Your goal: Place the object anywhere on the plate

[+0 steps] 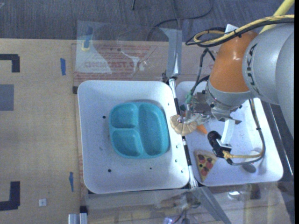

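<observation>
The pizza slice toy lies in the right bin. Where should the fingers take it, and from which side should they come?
Judged from this view, grip the pizza slice across its wider crust end, coming straight down from above. It lies flat on the right bin floor, tip towards the near wall, so no low side is open. The crust end is farther from that wall.

One fixed overhead camera, slanted down on both white bins (93, 171)
</observation>
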Robot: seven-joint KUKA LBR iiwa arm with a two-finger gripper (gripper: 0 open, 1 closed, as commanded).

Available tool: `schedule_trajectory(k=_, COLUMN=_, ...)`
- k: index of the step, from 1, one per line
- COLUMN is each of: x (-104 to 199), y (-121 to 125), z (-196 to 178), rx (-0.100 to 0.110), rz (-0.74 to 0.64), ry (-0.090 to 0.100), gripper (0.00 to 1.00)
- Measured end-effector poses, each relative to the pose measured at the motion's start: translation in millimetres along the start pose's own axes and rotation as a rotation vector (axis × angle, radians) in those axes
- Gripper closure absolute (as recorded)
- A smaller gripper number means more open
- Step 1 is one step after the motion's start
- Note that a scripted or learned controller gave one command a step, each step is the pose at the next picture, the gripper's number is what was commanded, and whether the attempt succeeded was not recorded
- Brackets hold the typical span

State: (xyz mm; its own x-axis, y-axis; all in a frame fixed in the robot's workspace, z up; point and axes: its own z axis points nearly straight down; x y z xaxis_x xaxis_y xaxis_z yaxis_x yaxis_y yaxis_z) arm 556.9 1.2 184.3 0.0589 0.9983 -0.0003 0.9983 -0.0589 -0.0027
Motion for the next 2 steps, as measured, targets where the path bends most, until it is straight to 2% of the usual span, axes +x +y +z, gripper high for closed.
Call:
schedule_trajectory(k=1, x=65.6, y=42.9, z=-0.3, rx=-0.002, rz=0.075, ry=0.0, gripper=1.0)
schedule_trajectory(k=2, x=66.3, y=42.8, z=-0.6, rx=-0.003, rz=0.074, ry=0.0, gripper=0.0)
